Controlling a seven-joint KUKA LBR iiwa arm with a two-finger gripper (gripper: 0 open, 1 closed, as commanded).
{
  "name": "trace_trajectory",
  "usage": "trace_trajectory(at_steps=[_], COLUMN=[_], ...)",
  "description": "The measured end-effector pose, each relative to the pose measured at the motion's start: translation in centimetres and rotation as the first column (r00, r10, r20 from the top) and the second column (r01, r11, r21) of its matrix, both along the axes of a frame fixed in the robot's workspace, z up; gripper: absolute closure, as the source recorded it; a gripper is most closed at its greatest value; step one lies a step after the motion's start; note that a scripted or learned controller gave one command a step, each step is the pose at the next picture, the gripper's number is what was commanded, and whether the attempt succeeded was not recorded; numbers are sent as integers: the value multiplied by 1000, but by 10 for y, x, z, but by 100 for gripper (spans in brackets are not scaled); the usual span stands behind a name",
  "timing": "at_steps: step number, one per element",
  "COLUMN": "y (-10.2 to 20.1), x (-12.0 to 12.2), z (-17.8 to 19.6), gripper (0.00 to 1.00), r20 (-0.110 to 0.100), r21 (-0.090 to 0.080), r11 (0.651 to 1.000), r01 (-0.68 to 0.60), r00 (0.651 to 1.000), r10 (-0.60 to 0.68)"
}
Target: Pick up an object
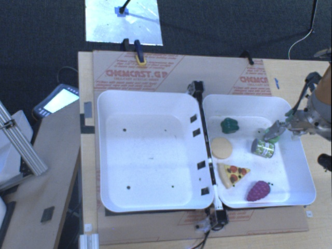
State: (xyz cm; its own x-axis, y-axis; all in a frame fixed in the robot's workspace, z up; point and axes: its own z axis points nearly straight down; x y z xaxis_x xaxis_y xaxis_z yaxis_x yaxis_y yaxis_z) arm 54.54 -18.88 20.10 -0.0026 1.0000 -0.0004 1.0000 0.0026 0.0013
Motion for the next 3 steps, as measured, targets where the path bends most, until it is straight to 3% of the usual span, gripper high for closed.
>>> trace_trajectory(at_steps=[1, 2, 3], y=[27, 109, 178], x=[21, 20, 42], z=[169, 193, 197], gripper=[0, 0, 0], r20=[19, 5, 4], r21=[-4, 2, 3], r11=[1000, 1000, 1000], r01=[-6, -10, -9], r00=[1000, 1000, 1000], r10=[6, 10, 9])
